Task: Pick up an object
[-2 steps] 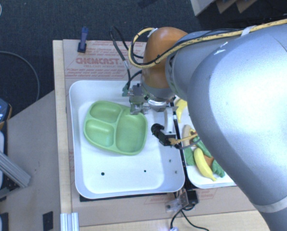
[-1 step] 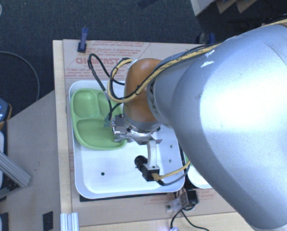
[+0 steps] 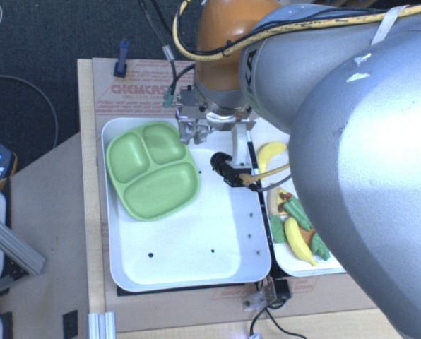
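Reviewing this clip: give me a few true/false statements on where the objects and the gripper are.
1. The green divided plate lies in the left bin. True.
2. The plate sits at the bin's near edge. False: it is in the far left part.
3. A yellow banana lies in the right bin. True.
4. The gripper hangs over the right bin. False: it is over the left bin's far edge, beside the plate.

blue clamp, cardboard sheet, black cables
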Controlling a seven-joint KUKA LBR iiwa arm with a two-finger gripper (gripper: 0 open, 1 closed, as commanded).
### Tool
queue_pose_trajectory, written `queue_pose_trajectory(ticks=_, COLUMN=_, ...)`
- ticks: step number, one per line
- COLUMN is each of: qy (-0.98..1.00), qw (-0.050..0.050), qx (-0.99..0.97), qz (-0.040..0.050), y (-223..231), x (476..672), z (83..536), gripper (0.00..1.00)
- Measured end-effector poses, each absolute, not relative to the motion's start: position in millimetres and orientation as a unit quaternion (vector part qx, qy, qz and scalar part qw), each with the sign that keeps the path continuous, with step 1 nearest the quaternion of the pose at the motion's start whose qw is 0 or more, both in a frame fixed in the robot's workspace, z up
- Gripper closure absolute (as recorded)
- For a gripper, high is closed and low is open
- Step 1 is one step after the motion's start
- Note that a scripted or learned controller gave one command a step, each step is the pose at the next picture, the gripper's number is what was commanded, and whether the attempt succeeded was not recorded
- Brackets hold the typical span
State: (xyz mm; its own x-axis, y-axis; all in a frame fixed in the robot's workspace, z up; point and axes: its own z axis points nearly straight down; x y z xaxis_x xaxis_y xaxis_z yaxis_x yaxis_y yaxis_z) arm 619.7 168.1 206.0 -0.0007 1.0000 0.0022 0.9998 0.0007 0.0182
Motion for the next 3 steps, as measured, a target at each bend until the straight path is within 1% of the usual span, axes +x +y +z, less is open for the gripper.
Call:
queue_pose_trajectory(ticks=1, qy=0.709, qw=-0.003, qx=0.705, qz=-0.0017, y=194, x=513.0, z=257, gripper=1.00)
queue_pose_trajectory(ticks=2, qy=0.709, qw=0.005, qx=0.705, qz=0.0098, y=226, x=566.0, z=405, gripper=1.00)
queue_pose_trajectory(ticks=3, qy=0.707, qw=-0.005, qx=0.707, qz=-0.0089, y=224, x=500.8, z=236, gripper=1.00)
